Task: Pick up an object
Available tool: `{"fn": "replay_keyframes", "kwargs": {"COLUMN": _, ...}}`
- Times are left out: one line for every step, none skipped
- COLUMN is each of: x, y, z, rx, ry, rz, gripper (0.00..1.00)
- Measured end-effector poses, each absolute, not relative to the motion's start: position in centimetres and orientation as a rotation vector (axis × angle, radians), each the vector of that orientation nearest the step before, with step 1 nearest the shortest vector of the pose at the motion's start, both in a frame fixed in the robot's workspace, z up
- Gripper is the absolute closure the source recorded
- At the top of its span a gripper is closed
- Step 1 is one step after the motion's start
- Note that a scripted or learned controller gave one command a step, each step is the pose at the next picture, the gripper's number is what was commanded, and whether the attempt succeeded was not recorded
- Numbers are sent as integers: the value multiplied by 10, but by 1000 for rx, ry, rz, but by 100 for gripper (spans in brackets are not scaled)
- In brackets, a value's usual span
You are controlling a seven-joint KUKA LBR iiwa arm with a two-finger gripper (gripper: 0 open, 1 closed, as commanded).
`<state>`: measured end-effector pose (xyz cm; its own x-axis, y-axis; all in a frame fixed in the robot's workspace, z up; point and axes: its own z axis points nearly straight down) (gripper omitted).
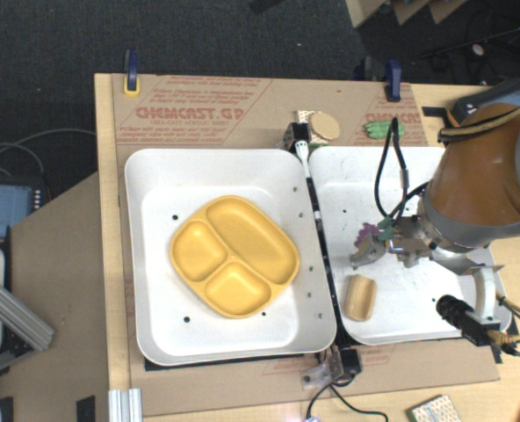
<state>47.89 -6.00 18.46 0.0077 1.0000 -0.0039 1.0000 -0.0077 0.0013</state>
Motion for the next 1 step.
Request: {"fn": "replay_keyframes", "kwargs": {"x": 478, "y": -99, "z": 83, "rx": 2230, "ry": 2218, "rz": -5, "gripper": 0}}
